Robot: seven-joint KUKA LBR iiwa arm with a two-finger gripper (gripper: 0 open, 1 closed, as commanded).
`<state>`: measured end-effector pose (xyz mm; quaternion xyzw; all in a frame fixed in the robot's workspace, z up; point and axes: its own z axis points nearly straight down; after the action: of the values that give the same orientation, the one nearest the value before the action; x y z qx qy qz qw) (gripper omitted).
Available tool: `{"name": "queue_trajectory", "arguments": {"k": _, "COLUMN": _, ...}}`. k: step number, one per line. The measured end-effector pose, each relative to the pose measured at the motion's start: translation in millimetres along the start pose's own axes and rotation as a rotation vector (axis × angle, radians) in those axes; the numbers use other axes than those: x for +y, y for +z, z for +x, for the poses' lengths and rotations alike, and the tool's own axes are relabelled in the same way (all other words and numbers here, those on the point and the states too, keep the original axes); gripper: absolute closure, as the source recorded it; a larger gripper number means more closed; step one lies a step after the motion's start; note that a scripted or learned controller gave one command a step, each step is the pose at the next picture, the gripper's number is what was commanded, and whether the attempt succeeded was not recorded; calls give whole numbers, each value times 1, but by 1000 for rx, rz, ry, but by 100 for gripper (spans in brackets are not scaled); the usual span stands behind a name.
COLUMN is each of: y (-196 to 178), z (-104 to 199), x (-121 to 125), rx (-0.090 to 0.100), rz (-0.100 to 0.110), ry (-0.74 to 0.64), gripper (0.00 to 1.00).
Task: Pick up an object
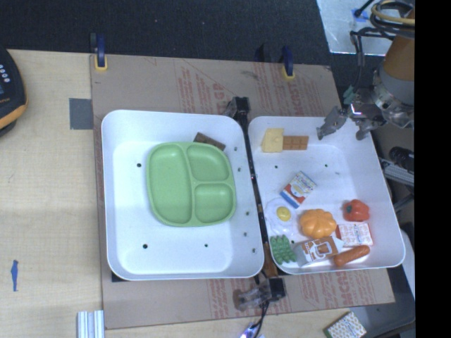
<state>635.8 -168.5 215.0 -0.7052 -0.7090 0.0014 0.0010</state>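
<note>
My gripper (pixel 343 131) hangs over the far right corner of the right bin (pixel 384 182), open with nothing between its fingers. To its left, in the bin's back part, lie a yellow cheese block (pixel 272 140) and a brown cracker (pixel 295 143). Closer to the front I see a small carton (pixel 299 188), a fried egg (pixel 282 213), an orange pepper (pixel 317 223), a red tomato (pixel 356 210), a white and red packet (pixel 354 234), a sausage (pixel 350 255), a brown box (pixel 318 250) and a green piece (pixel 282 248).
The left bin (pixel 123 210) holds a green divided plate (pixel 190 183) with a brown piece (pixel 209 141) behind it. Blue clamps (pixel 100 51) (pixel 287 60) pin the cardboard at the back. A yellow and black device (pixel 10 86) sits at the far left.
</note>
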Motion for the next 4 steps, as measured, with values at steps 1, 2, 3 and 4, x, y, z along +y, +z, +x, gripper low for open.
{"name": "queue_trajectory", "arguments": {"k": 1, "y": 73, "z": 44, "x": -69, "rx": 4, "rz": 11, "ry": 1, "gripper": 0}}
{"name": "queue_trajectory", "arguments": {"k": 2, "y": 127, "z": 78, "x": -144, "rx": 4, "rz": 10, "ry": 2, "gripper": 0}}
{"name": "queue_trajectory", "arguments": {"k": 3, "y": 124, "z": 42, "x": -160, "rx": 2, "rz": 3, "ry": 5, "gripper": 0}}
{"name": "queue_trajectory", "arguments": {"k": 4, "y": 114, "z": 42, "x": -160, "rx": 2, "rz": 4, "ry": -2, "gripper": 100}}
